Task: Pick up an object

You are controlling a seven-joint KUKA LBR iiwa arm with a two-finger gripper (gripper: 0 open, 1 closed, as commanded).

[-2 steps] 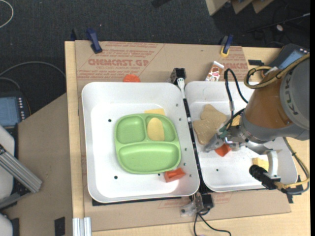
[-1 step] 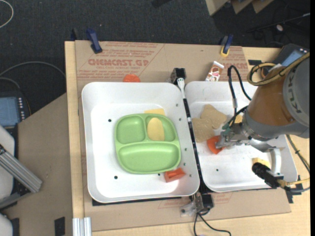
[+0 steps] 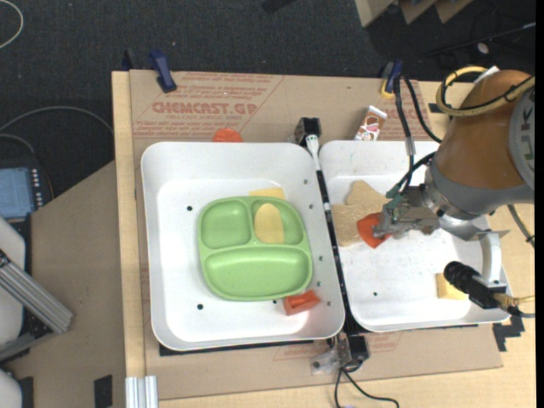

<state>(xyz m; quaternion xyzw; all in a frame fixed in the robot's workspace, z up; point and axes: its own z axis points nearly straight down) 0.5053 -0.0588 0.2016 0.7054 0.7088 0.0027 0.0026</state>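
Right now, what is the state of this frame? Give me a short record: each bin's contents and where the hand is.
left bin: green plate, yellow piece in its upper right compartment, orange block at the plate's lower right corner
right bin: tan pieces, red block, yellow block
hand: over right bin, beside red block
grasp: cannot tell

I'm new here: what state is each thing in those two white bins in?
green plate: upright, in left bin.
yellow piece: lying in plate's upper right compartment.
orange block: lying beside plate's near corner.
red object: right bin, at the gripper; held or not, unclear.
tan pieces: lying in right bin.
yellow block: lying in right bin.
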